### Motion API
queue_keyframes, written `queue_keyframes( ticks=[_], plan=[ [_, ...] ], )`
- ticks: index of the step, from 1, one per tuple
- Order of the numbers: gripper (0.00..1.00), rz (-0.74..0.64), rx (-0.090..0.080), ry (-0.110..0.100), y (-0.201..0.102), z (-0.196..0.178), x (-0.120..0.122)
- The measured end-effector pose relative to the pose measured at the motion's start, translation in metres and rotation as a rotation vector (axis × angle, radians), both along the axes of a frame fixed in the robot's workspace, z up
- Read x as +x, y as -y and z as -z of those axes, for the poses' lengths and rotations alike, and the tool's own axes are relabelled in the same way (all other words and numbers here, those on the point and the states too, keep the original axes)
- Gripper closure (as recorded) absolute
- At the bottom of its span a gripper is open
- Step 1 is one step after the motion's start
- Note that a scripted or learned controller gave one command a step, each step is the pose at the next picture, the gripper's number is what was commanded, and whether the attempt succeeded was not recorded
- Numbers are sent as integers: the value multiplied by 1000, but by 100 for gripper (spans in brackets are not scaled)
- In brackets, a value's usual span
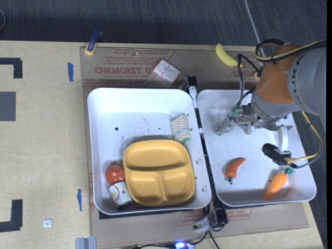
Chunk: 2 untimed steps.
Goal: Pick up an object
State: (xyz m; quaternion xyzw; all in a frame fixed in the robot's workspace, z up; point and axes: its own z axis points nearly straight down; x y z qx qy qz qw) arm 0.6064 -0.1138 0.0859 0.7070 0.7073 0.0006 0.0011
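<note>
White right bin [295, 193]: red chili pepper [234, 168] mid-floor, orange carrot [275, 183] near front right corner, both loose, well apart from each other. Gripper [248, 122] hovers over bin's rear half, nothing between fingers; open or closed cannot be told. Step, by judgement: approach, no pick yet. Next move calls for descent centred on pepper. Left bin [98, 139]: yellow divided tray [158, 173], can [120, 192], small packet [180, 127]. Wooden bench [36, 139], blue tape marks.
</note>
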Motion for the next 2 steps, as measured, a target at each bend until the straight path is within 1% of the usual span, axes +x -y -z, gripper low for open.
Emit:
queue_keyframes(
  ticks=[1, 2],
  plan=[
    [0, 1, 1, -2, -17, 0, -75],
    [100, 2, 0, 3, -17, -10, -73]
  ],
)
